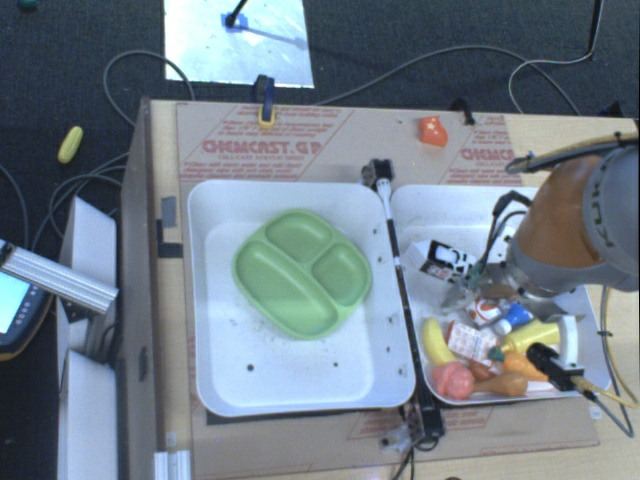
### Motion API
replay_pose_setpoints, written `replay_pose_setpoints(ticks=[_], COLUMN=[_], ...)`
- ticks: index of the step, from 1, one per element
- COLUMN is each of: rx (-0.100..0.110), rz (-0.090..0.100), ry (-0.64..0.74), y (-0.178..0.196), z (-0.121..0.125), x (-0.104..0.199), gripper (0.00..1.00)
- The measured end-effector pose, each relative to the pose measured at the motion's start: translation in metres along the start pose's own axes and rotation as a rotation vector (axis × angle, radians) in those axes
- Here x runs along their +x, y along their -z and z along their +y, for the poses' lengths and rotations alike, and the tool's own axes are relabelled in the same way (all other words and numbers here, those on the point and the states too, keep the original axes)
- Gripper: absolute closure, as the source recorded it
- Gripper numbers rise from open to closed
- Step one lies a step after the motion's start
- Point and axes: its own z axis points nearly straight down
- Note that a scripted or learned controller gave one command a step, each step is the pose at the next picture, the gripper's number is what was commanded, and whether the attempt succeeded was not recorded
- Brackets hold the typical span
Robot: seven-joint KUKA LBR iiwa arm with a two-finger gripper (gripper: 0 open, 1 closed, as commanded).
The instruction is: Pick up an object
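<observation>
1. The gripper [476, 290] is hanging low in the right bin [440, 200]; its grasp cannot be judged.
2. Toys are lying beneath it: a banana [434, 341], a pink ball [455, 379], a carrot [512, 381].
3. A green divided plate [302, 271] is sitting in the left bin [215, 368].

Red block lettering printed on the brown protective sheet [330, 138] covering the table, reading roughly "CHEMCAST GP" at the upper left, just above the left bin [210, 368]. Same red wording repeated at the upper right, near a small orange object [432, 131], partly cut off and harder to make out. Finer red print around both marks, too small to read. Small red-and-white packet [468, 341] among the items in the right bin [440, 203], bearing printed marks too blurred to read. Black-and-white label on a small item [443, 260] in the same bin, illegible.
</observation>
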Motion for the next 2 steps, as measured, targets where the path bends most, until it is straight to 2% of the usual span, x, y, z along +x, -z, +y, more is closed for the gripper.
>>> replay_pose_setpoints(ticks=[1, 2], rx=[-0.004, -0.004], rz=[-0.001, 0.001], ry=[0.001, 0.003], y=[0.011, 0.101], z=[0.002, 0.01], x=[0.0, 0.078], gripper=[1.0, 1.0])
